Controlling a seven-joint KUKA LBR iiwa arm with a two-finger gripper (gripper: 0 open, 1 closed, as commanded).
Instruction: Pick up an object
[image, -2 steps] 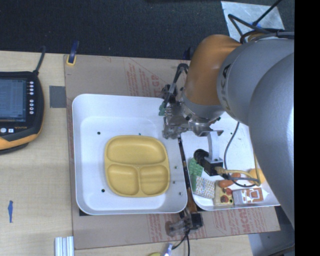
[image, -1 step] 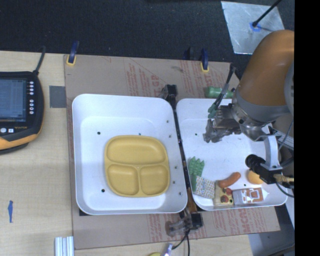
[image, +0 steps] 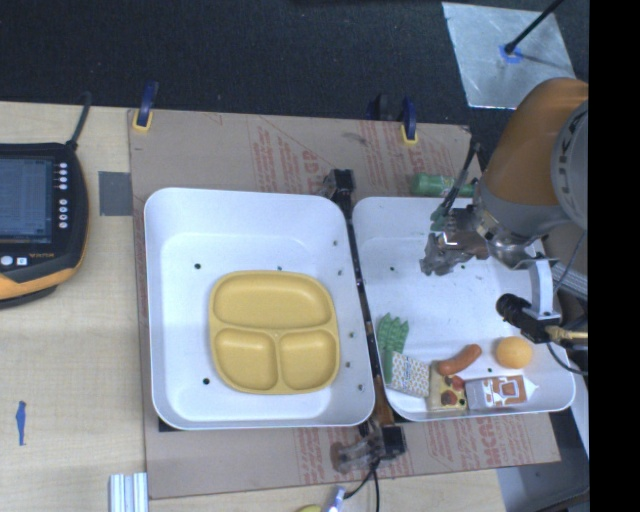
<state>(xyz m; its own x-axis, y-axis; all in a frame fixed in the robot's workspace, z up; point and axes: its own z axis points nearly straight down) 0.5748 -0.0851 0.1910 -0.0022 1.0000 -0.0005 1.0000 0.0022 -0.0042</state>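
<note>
We see two shallow white bins side by side on a sheet of brown cardboard (image: 250, 150) laid over the wooden bench (image: 60, 380). The left bin (image: 165, 300) holds a yellow divided tray (image: 272, 330) lying flat near its middle, with one long compartment at the far side and two smaller ones at the near side. The right bin (image: 400, 230) holds a cluster of small things along its near edge: a green leafy piece (image: 391, 332) close to the wall shared with the left bin, a patterned packet (image: 408, 372) just beside it, a sausage (image: 460, 358), a small carton (image: 497, 391) and an orange (image: 513, 352) towards the right. The arm (image: 530, 150) reaches in from the right, and its gripper (image: 440, 258) hangs over the far part of the right bin, well apart from that cluster. We cannot tell how the claw stands, and we see nothing in it. A black pendant with a screen (image: 35, 215) lies on the bench to the left of the bins. Blue clamps (image: 146, 100) sit at the far edge of the cardboard.
</note>
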